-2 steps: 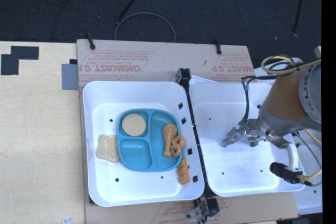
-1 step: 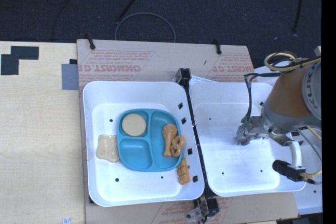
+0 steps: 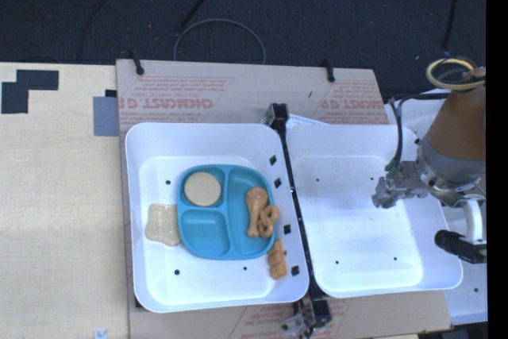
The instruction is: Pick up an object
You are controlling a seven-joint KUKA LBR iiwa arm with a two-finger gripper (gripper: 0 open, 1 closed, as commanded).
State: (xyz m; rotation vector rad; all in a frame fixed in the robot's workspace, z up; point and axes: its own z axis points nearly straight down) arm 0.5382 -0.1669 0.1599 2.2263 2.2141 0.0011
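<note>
A blue divided tray (image 3: pixel 208 238) lies in the left bin (image 3: pixel 151 147). On it rest a round tan disc (image 3: pixel 202 188) and a brown pretzel-like piece (image 3: pixel 260 212). A pale toast-shaped piece (image 3: pixel 163 224) lies just left of the tray, and a small orange-brown piece (image 3: pixel 276 260) sits by the tray's lower right corner. My gripper (image 3: pixel 386 193) hangs over the right side of the right bin (image 3: pixel 349 282), far from all of these things. Nothing shows between it and the bin floor.
The grey arm with its orange band (image 3: pixel 462 123) comes in over the right bin's right wall. A black divider (image 3: pixel 287 202) runs between the two bins. Cardboard (image 3: pixel 238 95) lies under both. A wooden bench top (image 3: pixel 55 202) stretches to the left.
</note>
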